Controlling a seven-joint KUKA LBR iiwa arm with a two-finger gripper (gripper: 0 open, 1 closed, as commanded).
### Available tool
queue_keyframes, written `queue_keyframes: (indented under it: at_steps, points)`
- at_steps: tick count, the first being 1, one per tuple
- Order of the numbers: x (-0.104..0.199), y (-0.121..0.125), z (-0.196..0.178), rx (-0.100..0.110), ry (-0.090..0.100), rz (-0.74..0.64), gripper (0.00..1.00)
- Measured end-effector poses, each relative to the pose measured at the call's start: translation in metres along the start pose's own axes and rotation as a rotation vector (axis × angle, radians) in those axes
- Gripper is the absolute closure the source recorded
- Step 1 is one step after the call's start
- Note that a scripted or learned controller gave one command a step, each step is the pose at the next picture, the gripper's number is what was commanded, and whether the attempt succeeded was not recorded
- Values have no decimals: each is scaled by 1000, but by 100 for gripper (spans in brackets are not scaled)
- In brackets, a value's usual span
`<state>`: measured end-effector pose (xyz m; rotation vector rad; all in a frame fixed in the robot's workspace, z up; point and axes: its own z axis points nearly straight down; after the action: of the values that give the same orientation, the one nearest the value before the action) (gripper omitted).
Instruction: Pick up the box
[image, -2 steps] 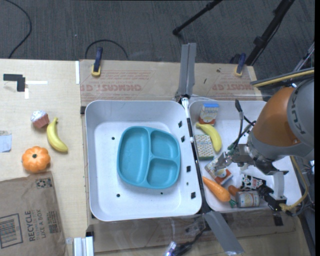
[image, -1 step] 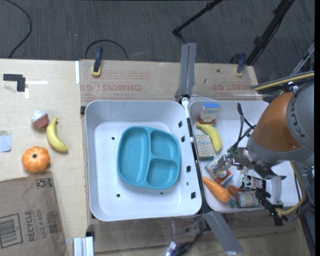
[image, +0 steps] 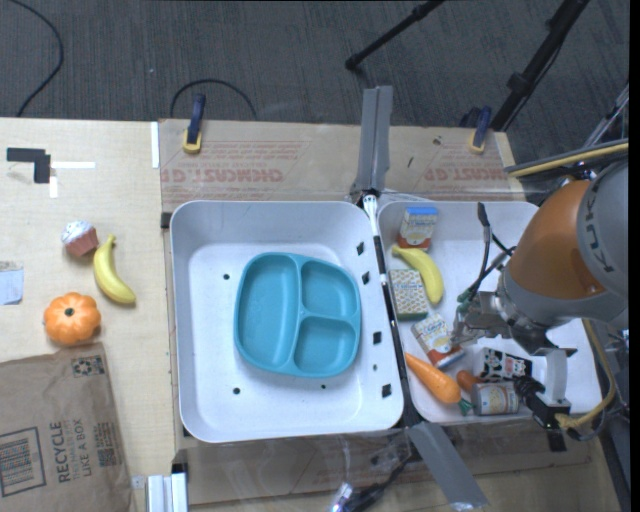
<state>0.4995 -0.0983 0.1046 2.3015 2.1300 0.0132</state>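
Down in the right bin (image: 560, 420), the hand (image: 468, 322) is hovering just beside the box (image: 432, 336); whether it is spread or pressed together, I cannot tell. Nearby a carrot (image: 432, 378) and a banana (image: 424, 270) are lying. A blue plate (image: 298, 315) is sitting in the left bin (image: 200, 400). Outward, the counter (image: 60, 160) is bearing a pumpkin (image: 71, 319). Dark carpet (image: 250, 50) is stretching behind.

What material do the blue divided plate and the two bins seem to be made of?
The blue divided plate looks like moulded plastic: uniform colour, rounded ridges, a dull sheen. The left bin and right bin also look like plastic, white and smooth with soft highlights, though coated metal is possible.
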Motion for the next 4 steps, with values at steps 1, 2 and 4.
queue_keyframes:
  at_steps: [1,2,4]
  points:
    - [0,0,0,0,0,1,0]
    - [-18,-17,9,0,-1,-262,0]
    - [81,0,-86,12,-2,-250,0]
